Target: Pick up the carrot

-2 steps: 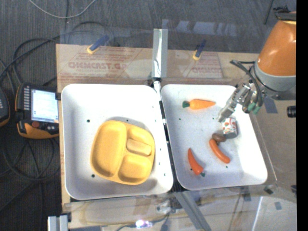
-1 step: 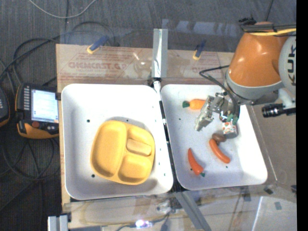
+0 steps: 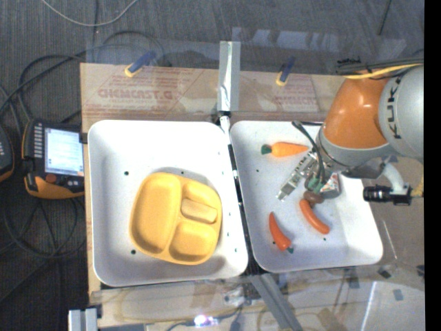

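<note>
Carrot (image 3: 284, 149), a small toy, likely light, rigid and smooth, lies just up-left of the gripper (image 3: 298, 179). Grasping across its orange middle looks safest; whether the gripper holds anything cannot be told.

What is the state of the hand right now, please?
Hand: cannot be told; it hangs over the right bin, below the carrot, with nothing visibly between it.
</note>
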